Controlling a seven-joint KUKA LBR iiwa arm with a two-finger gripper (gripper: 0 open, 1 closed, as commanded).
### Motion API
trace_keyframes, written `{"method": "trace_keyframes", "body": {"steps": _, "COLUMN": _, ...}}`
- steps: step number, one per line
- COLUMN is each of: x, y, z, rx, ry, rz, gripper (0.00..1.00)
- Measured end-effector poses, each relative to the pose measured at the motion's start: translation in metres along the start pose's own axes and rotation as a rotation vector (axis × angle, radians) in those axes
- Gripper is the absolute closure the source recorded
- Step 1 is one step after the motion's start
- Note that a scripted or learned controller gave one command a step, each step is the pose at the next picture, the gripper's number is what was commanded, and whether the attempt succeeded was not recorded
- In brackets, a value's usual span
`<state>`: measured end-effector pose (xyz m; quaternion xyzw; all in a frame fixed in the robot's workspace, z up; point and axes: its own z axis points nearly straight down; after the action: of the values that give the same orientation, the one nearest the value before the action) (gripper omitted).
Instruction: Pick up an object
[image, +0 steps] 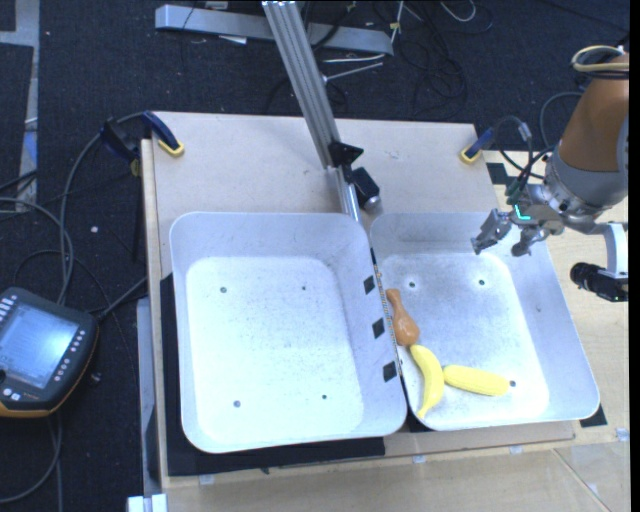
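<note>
In the right bin (540, 300) lie three items near its left and front side. An orange-brown pear-shaped piece (402, 320) rests close to the divider. In front of it lies a curved yellow banana (428, 378), and a second yellow piece (476, 380) sits just to its right. My gripper (505, 239) hangs above the far right corner of that bin, well away from all three, open, with nothing between its fingers.
The left bin (190, 300) sits beside the right one. A slanted metal pole (312, 95) rises from the back of the bench. Yellow clamps (168, 146) mark the rear corners. A teach pendant (35, 350) lies off the bench at left.
</note>
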<state>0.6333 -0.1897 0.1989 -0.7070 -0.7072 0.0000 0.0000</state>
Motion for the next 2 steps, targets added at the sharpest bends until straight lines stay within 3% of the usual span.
{"method": "trace_keyframes", "body": {"steps": 1, "x": 0.0, "y": 0.0, "z": 0.0, "rx": 0.0, "ry": 0.0, "rz": 0.0, "gripper": 0.0}}
{"method": "trace_keyframes", "body": {"steps": 2, "x": 0.001, "y": -0.004, "z": 0.043, "rx": 0.003, "ry": 0.001, "rz": 0.0, "gripper": 0.0}}
